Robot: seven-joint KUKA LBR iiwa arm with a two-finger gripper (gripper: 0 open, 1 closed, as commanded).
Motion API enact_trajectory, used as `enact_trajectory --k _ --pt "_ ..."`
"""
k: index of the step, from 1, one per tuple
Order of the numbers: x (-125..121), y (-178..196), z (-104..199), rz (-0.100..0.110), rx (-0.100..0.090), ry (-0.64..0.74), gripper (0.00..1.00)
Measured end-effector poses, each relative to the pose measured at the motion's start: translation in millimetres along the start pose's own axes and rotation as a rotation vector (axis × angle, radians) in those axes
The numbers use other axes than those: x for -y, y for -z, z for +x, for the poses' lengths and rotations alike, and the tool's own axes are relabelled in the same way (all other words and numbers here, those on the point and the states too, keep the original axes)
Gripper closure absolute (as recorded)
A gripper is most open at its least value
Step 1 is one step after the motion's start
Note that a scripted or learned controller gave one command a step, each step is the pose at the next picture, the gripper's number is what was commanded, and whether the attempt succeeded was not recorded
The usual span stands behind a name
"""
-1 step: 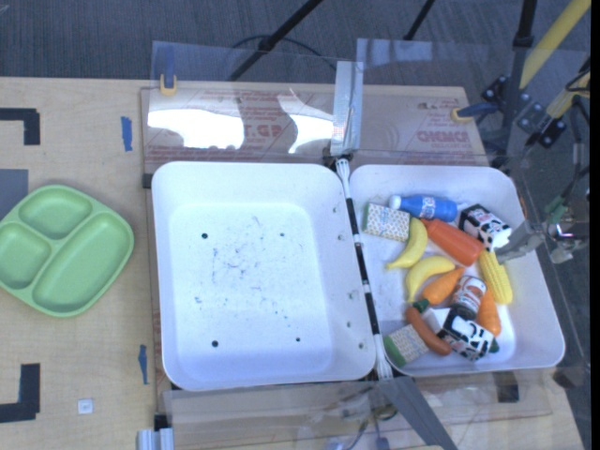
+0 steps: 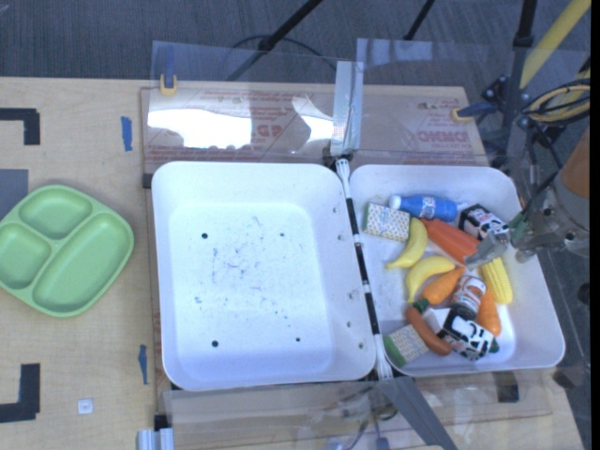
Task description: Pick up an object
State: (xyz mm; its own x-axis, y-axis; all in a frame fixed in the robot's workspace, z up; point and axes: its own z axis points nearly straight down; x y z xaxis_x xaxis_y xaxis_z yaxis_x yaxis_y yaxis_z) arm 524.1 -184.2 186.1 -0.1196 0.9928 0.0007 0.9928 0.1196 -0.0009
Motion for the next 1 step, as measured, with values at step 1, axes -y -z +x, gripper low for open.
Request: enact_trajectory --k 1 --pt "4.5 -90.6 -22.8 -0.005 -0.002 0.105 0.0"
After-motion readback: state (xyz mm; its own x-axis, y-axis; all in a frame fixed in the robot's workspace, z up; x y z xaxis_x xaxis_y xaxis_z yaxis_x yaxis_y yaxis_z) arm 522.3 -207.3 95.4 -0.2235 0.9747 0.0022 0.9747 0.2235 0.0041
